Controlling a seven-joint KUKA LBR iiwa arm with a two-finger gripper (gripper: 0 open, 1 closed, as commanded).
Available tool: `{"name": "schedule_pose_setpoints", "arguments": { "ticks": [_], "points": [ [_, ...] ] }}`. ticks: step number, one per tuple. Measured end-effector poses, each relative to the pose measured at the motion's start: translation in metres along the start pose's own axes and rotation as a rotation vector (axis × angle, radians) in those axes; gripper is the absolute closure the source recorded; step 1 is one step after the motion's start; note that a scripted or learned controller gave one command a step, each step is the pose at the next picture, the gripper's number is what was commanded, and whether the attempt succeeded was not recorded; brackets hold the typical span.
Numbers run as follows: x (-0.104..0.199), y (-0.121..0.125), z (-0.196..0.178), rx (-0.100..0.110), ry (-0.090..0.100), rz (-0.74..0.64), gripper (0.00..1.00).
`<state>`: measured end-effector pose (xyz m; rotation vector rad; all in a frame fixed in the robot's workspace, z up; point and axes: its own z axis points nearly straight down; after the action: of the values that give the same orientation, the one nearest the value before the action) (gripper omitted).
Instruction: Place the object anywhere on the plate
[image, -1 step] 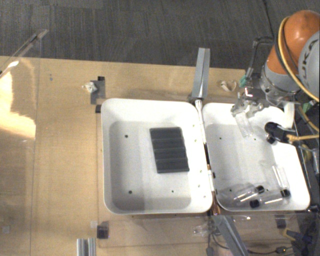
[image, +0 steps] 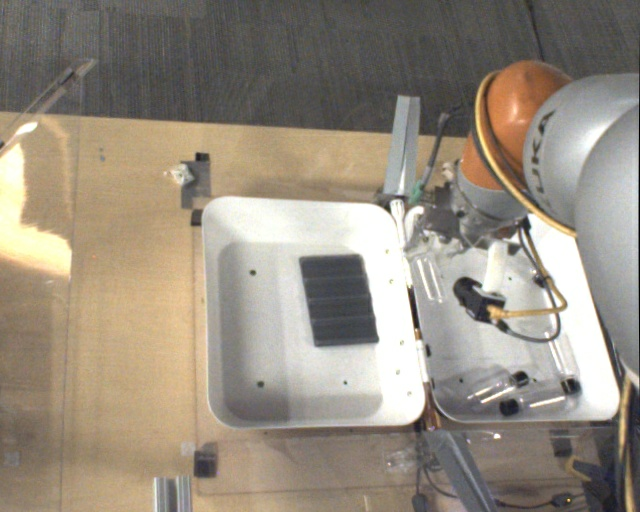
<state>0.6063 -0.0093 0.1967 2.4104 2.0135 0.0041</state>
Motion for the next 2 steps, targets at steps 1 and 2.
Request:
{"name": "schedule_pose_setpoints", "arguments": {
  "ticks": [1, 2],
  "points": [
    [0.056, 0.009, 0.011, -0.002, 0.0, -0.543, 1.0],
    [0.111, 0.001, -0.115, -0.009, -0.003, -1.45, 1.0]
  ]
}}
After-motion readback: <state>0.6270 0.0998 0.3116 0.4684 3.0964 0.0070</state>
